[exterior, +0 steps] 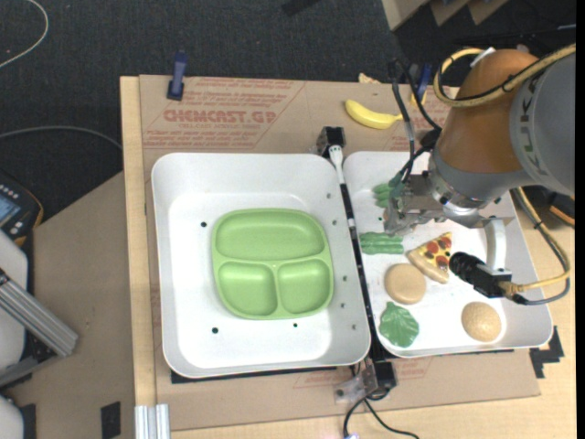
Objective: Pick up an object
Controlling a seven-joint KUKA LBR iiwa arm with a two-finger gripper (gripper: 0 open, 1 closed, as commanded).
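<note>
While lying at tabletop (228,112) far-left corner, blue clip (176,76) outside both bins. Mid left bin (174,245): green three-section plate (271,262) flat, clear of all walls. On tabletop just beyond right bin (439,323) far edge: banana (370,114). Pick candidates all in right bin. Against left wall: long green piece (379,242). Near far-left corner: small green piece (388,193). At near-left corner: green leaf (399,325). Low over left part of right bin: gripper (400,216), between small green piece and long green piece, close to both. Jaws: cannot tell, wide or narrow not readable from this angle. Between long green piece and green leaf: tan round bun (405,283). Mid-bin, just beside that bun: pizza slice (432,254). Toward near-right corner: second bun (481,320).
</note>
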